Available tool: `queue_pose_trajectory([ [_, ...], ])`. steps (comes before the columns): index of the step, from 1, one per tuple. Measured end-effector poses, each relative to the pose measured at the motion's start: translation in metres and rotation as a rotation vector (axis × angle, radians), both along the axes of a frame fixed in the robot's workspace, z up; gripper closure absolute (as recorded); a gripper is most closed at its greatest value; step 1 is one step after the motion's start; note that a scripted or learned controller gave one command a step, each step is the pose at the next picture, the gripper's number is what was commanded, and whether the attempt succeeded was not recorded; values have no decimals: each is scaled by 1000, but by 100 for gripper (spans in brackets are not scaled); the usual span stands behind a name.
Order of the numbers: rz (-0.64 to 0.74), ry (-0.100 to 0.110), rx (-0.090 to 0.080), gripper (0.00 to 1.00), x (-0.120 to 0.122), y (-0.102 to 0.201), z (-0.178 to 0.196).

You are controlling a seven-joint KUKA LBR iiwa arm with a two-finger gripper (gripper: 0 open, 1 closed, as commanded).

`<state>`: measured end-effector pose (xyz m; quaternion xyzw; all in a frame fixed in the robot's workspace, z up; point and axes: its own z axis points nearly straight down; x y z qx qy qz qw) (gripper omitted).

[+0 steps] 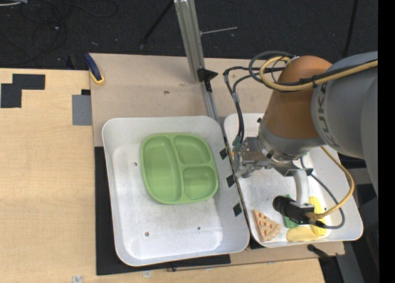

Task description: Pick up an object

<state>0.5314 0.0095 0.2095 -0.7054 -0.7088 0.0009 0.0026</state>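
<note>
Clear of bin walls (110,183), green plate (180,168)

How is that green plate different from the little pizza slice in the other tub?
The green plate is far bigger than the pizza slice. The plate is rounded and split into three compartments; the slice is a plain triangle. The plate is all green, the slice pale orange with red spots. Both lie flat.

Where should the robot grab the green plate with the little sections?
The green plate lies flat, face up, in the left bin, too wide to squeeze whole. So probably pinch its raised rim on the right side, nearest the arm, coming straight down from above.
</note>
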Motion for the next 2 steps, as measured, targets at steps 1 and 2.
queue_pose_trajectory([
  [1, -1, -2, -1, 100, 13, 47, -6],
  [2, 0, -1, -1, 100, 20, 95, -10],
])
